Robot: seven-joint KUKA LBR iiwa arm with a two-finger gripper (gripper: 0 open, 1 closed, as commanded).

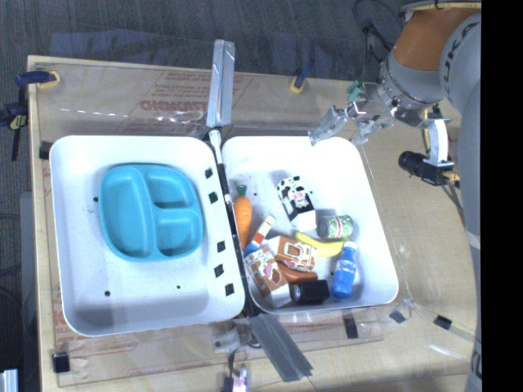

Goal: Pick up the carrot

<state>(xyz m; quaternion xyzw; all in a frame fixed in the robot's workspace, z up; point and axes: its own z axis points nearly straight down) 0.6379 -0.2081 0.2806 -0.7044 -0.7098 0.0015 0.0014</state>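
I see the tabletop [122, 88], tan and covered with clear plastic sheet, carrying two shallow white bins side by side. The left bin [82, 300] holds a blue divided tray [151, 211]. The right bin [372, 211], my landmark, holds a cluster of small items. The arm [441, 31], grey with an orange band, reaches in beyond the right bin's far right corner. Its gripper [335, 125] hovers over that corner's rim, and I cannot tell how its fingers stand.

Inside the right bin, the carrot [243, 219] lies along the left wall, green top pointing to the far side, well apart from the gripper. Just beside it toward the bin's middle is a small marker-like tube [260, 233]. Near the bin's centre stands a black-and-white cow-patterned carton [292, 196]. A banana [319, 245] lies by a green can [335, 225], and a blue bottle [345, 272] rests near the bin's near right corner.
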